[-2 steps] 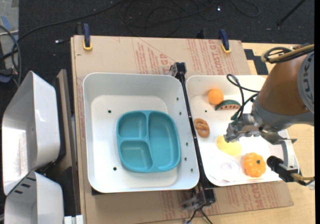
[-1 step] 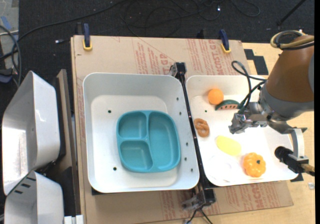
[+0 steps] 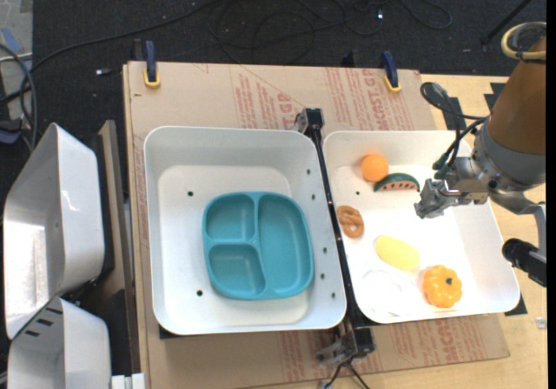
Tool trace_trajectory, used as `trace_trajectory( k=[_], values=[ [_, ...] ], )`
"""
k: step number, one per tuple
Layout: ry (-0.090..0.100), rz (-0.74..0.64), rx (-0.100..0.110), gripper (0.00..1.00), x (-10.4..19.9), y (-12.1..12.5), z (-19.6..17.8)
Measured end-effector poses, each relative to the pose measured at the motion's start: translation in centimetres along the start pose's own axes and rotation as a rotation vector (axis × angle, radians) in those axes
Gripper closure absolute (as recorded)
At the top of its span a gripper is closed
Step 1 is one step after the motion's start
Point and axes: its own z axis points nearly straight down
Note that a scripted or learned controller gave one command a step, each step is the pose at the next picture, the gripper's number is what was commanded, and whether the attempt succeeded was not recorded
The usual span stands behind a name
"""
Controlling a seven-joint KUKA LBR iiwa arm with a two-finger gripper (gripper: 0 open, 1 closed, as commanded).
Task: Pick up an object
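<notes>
In the right bin point(image 3: 486, 231) lie several toy foods: an orange ball point(image 3: 374, 168), a watermelon slice point(image 3: 396, 181), a brown pretzel point(image 3: 351, 221), a yellow lemon-like piece point(image 3: 397, 253), an orange pumpkin point(image 3: 441, 286) and a flat white disc point(image 3: 387, 287). My gripper point(image 3: 429, 206) hangs over the bin's right middle, just right of the watermelon slice and above the lemon piece. Nothing shows between its fingers.
The left bin point(image 3: 165, 161) holds a teal divided plate point(image 3: 258, 246). White tubs point(image 3: 52, 214) stand off the bench at the far left. Two clamps point(image 3: 152, 66) hold the cardboard sheet at the back. The grey arm point(image 3: 512, 153) comes in over the right bin's right wall.
</notes>
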Motion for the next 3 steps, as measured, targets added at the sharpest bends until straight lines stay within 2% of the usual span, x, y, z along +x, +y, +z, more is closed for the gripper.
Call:
trace_trajectory(
  k=[1, 2, 3],
  values=[
    [0.002, -0.004, 0.006, 1.0, 4.9, 1.2, 0.0],
    [0.003, -0.004, 0.009, 1.0, 10.0, 1.1, 0.8],
    [0.002, -0.004, 0.007, 1.0, 14.3, 2.8, 1.7]
  ],
)
